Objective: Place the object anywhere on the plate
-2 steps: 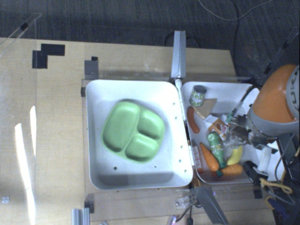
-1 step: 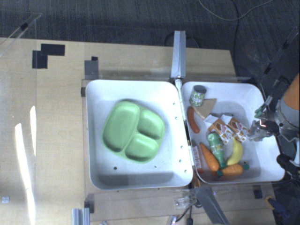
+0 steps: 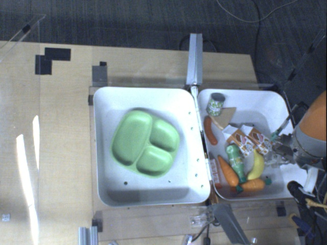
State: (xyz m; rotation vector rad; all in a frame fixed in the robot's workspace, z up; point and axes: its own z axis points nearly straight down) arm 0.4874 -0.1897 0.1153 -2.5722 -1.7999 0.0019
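Pale wood surface [image 3: 56,152] carries two white bins; dark carpet [image 3: 127,9] with looped cable [image 3: 255,14] beyond. Green plate [image 3: 145,143] sits mid left bin [image 3: 102,137]. Right bin [image 3: 265,103] holds can, sausage, carrots, banana [image 3: 255,166], packets. Arm [image 3: 312,131] enters at 3 o'clock; hand [image 3: 280,149] over bin's right rim, grip state cannot be told.

The green plate [image 3: 145,143] lies open from above at frame centre-left; in the right bin [image 3: 265,103], carrots [image 3: 228,171], banana [image 3: 257,166] and packets [image 3: 249,140] crowd the lower half.
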